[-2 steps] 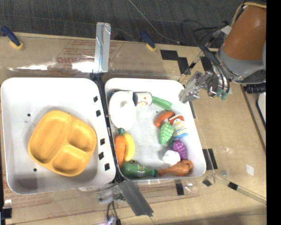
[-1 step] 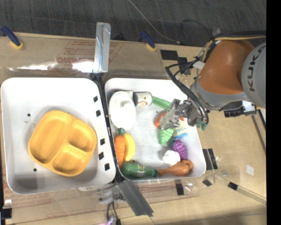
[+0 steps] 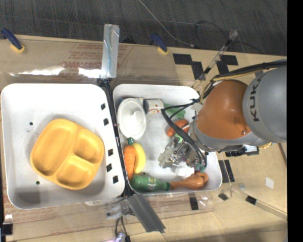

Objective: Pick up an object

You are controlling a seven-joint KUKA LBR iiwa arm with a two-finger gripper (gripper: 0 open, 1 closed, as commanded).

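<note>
A big yellow tray (image 3: pixel 67 153) with three hollows is seen in the left bin (image 3: pixel 15 100). Blue clamps (image 3: pixel 13 40) are fixed along the far edge of the cardboard bench (image 3: pixel 50 54). A strip of grey tape (image 3: pixel 110 50) is stuck, it seems, where the bins meet

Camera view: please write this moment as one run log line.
arm: over right bin | gripper: low among items | grasp: unclear | left bin: yellow tray

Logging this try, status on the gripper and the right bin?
Gripper low in right bin, finger state unclear. Nothing seen held. Carrot, banana, green bottle lie alongside; white cup behind.
</note>
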